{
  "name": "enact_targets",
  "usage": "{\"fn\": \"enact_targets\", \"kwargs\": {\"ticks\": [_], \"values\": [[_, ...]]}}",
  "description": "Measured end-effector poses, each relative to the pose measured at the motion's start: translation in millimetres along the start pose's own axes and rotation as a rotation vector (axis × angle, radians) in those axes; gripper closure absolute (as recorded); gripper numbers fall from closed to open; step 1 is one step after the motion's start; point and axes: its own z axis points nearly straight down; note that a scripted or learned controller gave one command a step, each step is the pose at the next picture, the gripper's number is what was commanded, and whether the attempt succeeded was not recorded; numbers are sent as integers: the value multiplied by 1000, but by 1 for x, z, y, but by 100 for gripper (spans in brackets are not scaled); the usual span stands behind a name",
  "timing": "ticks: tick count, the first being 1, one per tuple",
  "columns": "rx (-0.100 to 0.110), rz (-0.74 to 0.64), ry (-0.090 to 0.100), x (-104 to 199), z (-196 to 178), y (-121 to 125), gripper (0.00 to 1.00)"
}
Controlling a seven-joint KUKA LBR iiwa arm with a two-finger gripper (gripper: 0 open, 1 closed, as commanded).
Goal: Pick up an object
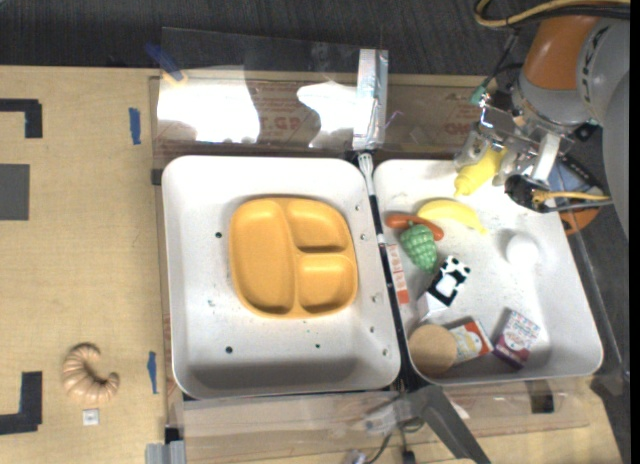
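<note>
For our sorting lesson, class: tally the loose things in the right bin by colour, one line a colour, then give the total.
Yellow: 1, the banana
Green: 1, the green toy
Orange-red: 1, the carrot
Black and white: 1, the cow toy
Tan: 1, the ball
Printed packs: 2, the orange pack and the purple pack
Total: 7

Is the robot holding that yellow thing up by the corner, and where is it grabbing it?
Yes. The pincer grips a small yellow toy by its upper end, lifted over the right bin's far edge.

Printing shows on the small purple box (516, 337) and orange packet (468, 337); none is legible
</note>
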Motion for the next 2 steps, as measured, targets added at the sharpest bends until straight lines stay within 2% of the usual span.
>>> {"fn": "enact_targets", "kwargs": {"ticks": [1,2], "values": [[6,1,-5,-1,-6,-1,100],[8,37,-3,38,-18,-20,100]]}}
